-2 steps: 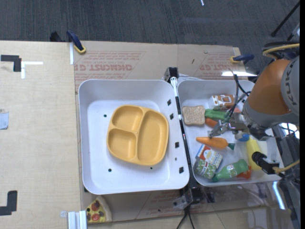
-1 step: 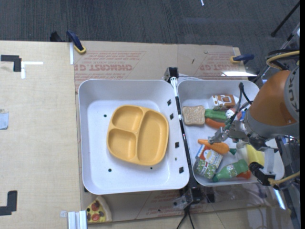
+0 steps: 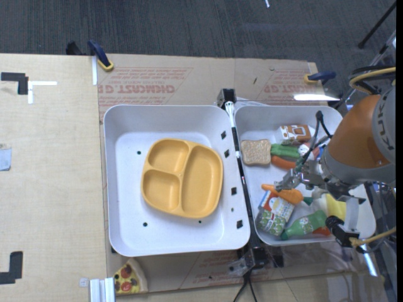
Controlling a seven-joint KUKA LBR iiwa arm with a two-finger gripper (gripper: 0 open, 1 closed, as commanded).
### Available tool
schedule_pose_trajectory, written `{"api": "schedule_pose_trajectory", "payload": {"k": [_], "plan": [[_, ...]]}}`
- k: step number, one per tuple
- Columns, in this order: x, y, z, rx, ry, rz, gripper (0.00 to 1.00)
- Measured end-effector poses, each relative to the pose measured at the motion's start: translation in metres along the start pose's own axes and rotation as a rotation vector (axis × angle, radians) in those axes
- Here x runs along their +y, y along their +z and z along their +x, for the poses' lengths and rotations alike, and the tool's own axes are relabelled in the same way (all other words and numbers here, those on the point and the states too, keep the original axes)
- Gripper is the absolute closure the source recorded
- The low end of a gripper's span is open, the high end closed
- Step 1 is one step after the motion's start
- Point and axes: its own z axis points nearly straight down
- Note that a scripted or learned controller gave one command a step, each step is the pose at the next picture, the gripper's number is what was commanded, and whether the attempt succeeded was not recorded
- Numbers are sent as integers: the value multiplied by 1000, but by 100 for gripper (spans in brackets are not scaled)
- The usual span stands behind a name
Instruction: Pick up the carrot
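The carrot (image 3: 288,195) is a bright orange tapered piece in the right bin (image 3: 247,168), with its thin tip pointing left. It lies against a green and white packet (image 3: 274,216). My gripper (image 3: 295,181) hangs just above the carrot's thick end, reaching in from the right under the orange wrist band (image 3: 359,137). The carrot still looks to rest among the other items. The gripper's body hides part of it.
The right bin also holds a toast slice (image 3: 255,151), a long green piece (image 3: 284,149), an orange-red piece (image 3: 283,162) below it, a small carton (image 3: 295,132) and a green bottle (image 3: 305,225). A yellow divided plate (image 3: 182,178) sits in the left bin (image 3: 119,168).
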Motion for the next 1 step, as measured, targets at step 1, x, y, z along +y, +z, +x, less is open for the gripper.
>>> {"api": "schedule_pose_trajectory", "payload": {"k": [1], "plan": [[-13,0,-1,3,271,-1,0]]}}
